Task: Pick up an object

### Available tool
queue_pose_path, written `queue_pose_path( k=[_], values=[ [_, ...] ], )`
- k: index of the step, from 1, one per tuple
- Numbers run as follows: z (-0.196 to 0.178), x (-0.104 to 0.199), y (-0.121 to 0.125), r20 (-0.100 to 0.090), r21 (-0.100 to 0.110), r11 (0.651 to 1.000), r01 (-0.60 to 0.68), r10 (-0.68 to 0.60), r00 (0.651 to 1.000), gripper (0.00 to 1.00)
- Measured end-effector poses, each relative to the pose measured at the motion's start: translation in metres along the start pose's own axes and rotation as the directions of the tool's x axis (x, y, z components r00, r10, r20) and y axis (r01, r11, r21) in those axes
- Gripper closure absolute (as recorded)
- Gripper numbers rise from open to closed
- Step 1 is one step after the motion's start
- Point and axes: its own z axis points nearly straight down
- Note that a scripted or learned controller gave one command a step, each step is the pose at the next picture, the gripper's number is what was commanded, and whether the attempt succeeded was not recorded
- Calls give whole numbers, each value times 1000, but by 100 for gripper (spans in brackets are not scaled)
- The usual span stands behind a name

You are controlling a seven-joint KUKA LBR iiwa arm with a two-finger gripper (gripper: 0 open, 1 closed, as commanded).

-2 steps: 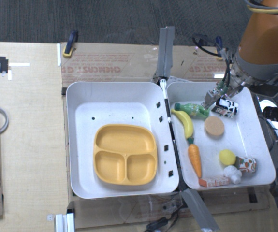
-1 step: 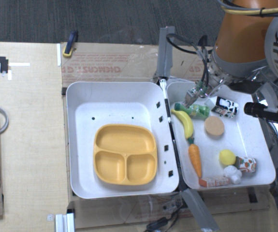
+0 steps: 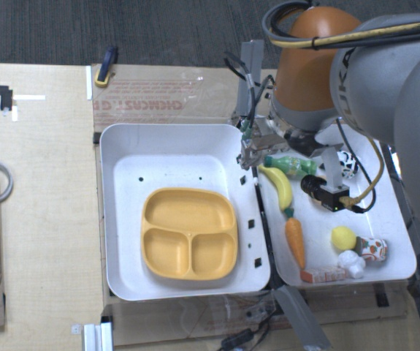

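Yellow tray (image 3: 190,234) fills left bin (image 3: 122,145); right bin (image 3: 399,240) holds banana (image 3: 279,186), carrot (image 3: 295,242); hand (image 3: 252,151) grip unclear.

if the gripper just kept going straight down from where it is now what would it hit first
Likely the banana, just below the gripper near the right bin's left wall, though depth is unclear.

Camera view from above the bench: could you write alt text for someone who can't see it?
A grey robot arm with an orange band reaches over the right white bin, which holds a toy banana, carrot and lemon. The left white bin holds a yellow divided plate.
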Motion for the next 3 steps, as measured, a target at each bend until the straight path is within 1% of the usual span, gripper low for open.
queue_pose_path(
  k=[1,2,3],
  values=[
    [-37,-80,-34,1,-2,997,-71,71,998,100],
    [33,-9,-30,0,3,911,-412,412,911,100],
    [35,-55,-80,-1,1,972,-235,235,972,100]
  ],
)
